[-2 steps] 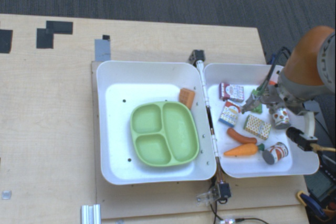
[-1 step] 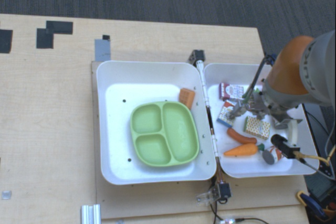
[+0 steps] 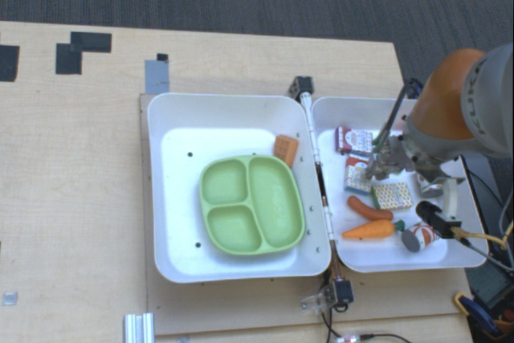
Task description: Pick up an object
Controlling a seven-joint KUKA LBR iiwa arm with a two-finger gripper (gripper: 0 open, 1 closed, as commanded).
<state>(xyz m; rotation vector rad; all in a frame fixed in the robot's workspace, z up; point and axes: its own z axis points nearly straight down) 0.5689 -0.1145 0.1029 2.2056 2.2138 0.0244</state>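
Over the right bin the gripper hangs above a packet. Go straight down, avoid the carrot. Its grip I cannot tell

A pale wooden bench bears two white bins side by side.

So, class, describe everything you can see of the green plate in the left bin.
The green plate is a pale green divided tray, seemingly plastic, with rounded corners and three compartments: one long, two smaller. It lies flat, slightly turned, on the left bin's floor, toward its right side. A small orange block sits just beyond its far corner; whether they touch is unclear.
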